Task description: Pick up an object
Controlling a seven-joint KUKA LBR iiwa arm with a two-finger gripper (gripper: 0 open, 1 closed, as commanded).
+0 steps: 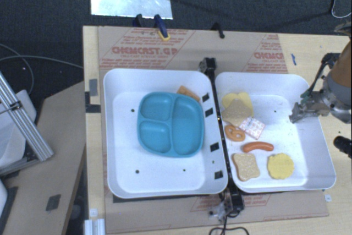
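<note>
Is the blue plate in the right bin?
No, the blue plate lies in the left bin.

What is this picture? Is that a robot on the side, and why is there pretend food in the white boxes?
Yes, that is a robot arm, grey, reaching in from the right side. At its end is a gripper, a kind of two-finger hand, hanging over the right edge of the right bin. I see nothing between its fingers, and I can't tell if they are open or shut.

The camera sits above the bench and looks down at a slant.

There are two shallow white bins side by side. The left bin holds a blue plate with three sections, and an orange-brown piece peeks out behind it. The right bin holds small toy foods: a yellow slice, a pretzel, a sausage, a slice of toast and a yellow round piece.

The robot's job is picking up one thing.
</note>
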